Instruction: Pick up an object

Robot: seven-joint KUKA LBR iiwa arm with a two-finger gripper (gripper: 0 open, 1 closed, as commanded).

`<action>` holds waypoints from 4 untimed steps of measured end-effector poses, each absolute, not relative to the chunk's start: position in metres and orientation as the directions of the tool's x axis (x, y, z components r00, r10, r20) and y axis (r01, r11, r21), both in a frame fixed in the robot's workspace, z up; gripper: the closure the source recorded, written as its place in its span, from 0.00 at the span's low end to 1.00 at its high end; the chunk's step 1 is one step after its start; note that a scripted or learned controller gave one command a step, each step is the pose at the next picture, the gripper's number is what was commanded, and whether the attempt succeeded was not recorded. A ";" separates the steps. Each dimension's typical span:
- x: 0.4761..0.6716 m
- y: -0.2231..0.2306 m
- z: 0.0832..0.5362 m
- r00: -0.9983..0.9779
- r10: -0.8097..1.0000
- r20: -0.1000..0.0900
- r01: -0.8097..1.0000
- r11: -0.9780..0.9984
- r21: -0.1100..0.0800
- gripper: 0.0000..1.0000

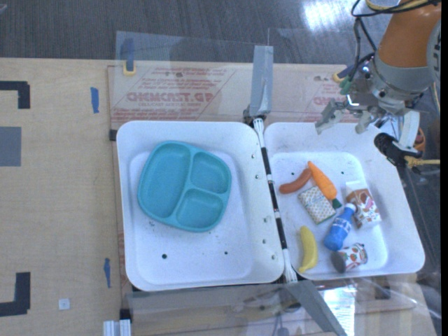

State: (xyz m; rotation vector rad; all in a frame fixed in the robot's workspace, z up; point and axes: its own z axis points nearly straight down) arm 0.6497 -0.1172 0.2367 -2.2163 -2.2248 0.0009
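My gripper (344, 122) hangs over the far edge of the right bin (399, 257), its two fingers spread open with nothing between them. Below it in that bin lie an orange carrot (323, 180), a reddish sausage (295, 183), a speckled tan block (316, 205), a blue bottle (340, 228), a yellow banana (307, 249), a small red and white carton (364, 207) and a can (350, 257). All of these lie nearer the camera than the gripper, apart from it.
The left bin (140, 257) holds a teal divided plate (185, 186). A grey divider post (262, 82) stands at the back between the bins. Black cables (371, 5) loop beside the arm's orange band (413, 26).
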 end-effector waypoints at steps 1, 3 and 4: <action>0.638 -0.096 0.095 -0.024 1.000 -0.001 1.000 0.024 0.002 0.00; 0.591 -0.120 0.098 0.031 1.000 0.001 0.999 -0.031 0.010 1.00; 0.611 -0.086 0.185 -0.087 0.996 -0.001 0.996 0.087 0.002 1.00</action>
